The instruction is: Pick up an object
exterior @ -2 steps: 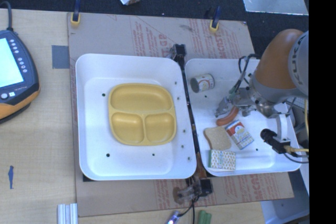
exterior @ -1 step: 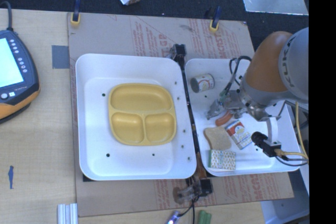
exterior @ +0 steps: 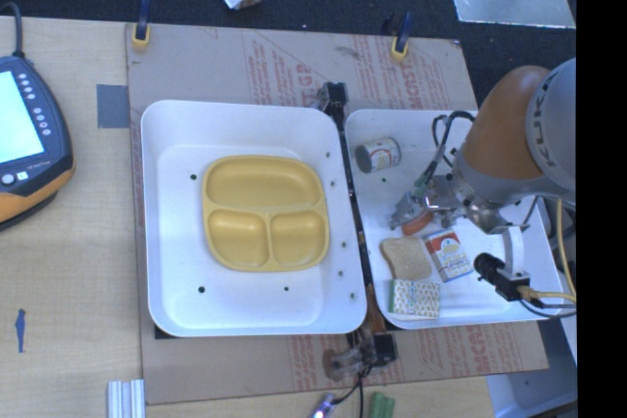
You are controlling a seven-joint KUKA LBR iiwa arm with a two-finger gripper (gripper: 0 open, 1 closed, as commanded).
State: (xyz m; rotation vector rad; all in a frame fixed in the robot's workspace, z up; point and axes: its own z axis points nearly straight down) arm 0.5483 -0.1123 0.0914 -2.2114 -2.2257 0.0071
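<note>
The arm reaches into the right bin (exterior: 490,308) from the right, and my gripper (exterior: 415,209) hangs low over the middle of it. Right under its tip lies a small orange-red object (exterior: 418,223), partly hidden by the gripper. A tan toast-like slice (exterior: 406,257) rests just in front of that. A red and white packet (exterior: 450,256) sits to the slice's right. A pale speckled square block (exterior: 415,299) is near the bin's front edge. A small grey can (exterior: 378,154) lies on its side at the back left of the bin.
The left bin (exterior: 176,289) holds a yellow divided plate (exterior: 265,210). A black and orange handheld pendant (exterior: 29,137) lies on the bench at far left. Black cables and a connector (exterior: 505,277) hang beside the wrist over the right bin.
</note>
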